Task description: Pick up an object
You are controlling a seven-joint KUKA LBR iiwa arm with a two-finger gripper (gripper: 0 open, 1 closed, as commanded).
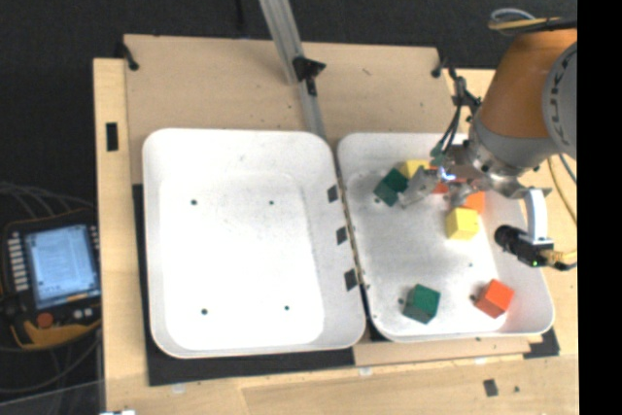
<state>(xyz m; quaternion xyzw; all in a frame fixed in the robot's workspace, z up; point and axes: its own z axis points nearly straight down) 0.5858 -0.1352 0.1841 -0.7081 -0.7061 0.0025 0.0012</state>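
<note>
My gripper (434,182) hangs low over the upper middle of the right bin (389,330), under the grey and orange arm. Just to its left lies a dark green block (391,187), with a small yellow piece (415,169) beside it, close to the gripper. A yellow cube (463,224) and an orange piece (474,202) sit just below and to the right of the gripper. Near the bin's front rest a green cube (422,302) and an orange cube (494,297). The wrist hides what is directly under the gripper.
The left bin (160,238) stands beside the right one, and a row of dark clips runs along the seam between them. A slanted metal rail (282,24) crosses the bench behind the bins. A handheld screen device (53,272) lies off the bench at the far left.
</note>
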